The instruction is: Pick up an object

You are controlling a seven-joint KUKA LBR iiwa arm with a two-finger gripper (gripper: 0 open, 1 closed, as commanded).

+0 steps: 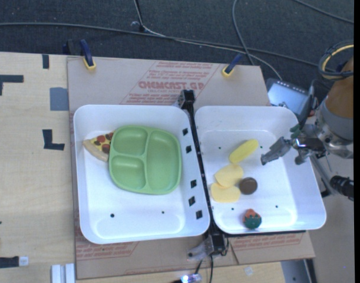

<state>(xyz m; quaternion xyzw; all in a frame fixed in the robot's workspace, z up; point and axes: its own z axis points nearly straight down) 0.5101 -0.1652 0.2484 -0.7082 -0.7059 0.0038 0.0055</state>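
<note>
The right bin (297, 208) holds a yellow banana-shaped piece (244, 150), two pale yellow flat pieces (228, 175) overlapping each other, a brown round piece (247, 186) and a small green and orange toy (252, 219). My gripper (284, 155) hangs over the right side of this bin, just right of the banana-shaped piece. Its fingers are spread open with nothing between them. One finger (273, 151) points left toward the banana-shaped piece without touching it.
The left bin (132, 226) holds a green divided plate (146, 160) with a pizza slice toy (99, 146) tucked at its left edge. A black divider (194, 158) runs between the bins. Cables lie on the dark floor behind the bench.
</note>
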